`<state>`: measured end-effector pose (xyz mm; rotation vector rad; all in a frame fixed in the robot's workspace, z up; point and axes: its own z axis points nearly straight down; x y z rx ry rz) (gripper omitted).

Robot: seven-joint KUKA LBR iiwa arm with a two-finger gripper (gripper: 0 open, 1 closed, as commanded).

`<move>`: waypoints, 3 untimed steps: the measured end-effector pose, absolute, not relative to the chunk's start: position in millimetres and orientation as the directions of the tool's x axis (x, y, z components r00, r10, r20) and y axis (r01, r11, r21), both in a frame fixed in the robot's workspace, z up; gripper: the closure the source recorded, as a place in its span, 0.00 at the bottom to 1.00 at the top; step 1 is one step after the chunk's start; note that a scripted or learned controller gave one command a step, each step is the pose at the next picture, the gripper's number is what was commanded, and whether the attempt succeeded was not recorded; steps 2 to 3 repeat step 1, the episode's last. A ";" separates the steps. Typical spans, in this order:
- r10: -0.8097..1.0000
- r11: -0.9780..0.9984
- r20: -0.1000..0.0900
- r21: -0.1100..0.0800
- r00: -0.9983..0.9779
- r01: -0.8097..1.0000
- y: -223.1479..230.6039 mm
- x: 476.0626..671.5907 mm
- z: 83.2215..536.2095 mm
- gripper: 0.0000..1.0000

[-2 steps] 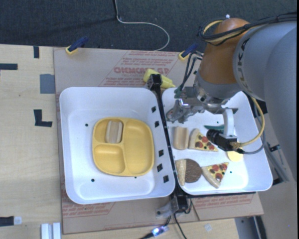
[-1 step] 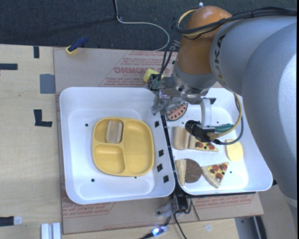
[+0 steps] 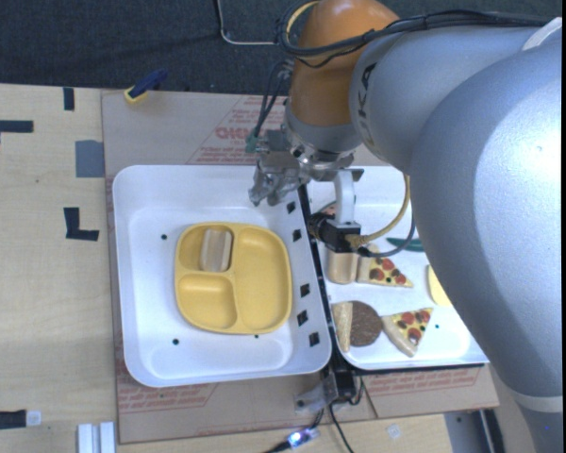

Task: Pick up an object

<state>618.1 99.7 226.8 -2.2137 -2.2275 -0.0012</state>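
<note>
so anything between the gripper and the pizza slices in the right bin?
Nothing visible lies on top of them. The gripper sits over the divider between the bins, near the far edge. The two pizza slices lie uncovered in the right bin, a tan piece and a brown cookie beside them.

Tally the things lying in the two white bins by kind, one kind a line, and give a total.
Yellow divided plates: 1, in the left bin
Tan blocks: 1, lying in a compartment of the plate
Pizza slices: 2, in the right bin
Round brown cookies: 1, in the right bin
Total: 5
</note>
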 end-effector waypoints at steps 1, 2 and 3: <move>1.000 0.001 -0.002 -0.003 -0.001 1.000 98.3 611.2 215.3 1.00; 1.000 0.001 -0.002 -0.003 -0.001 1.000 98.3 611.2 215.3 1.00; 1.000 0.001 -0.002 -0.003 -0.001 1.000 98.3 611.2 215.3 1.00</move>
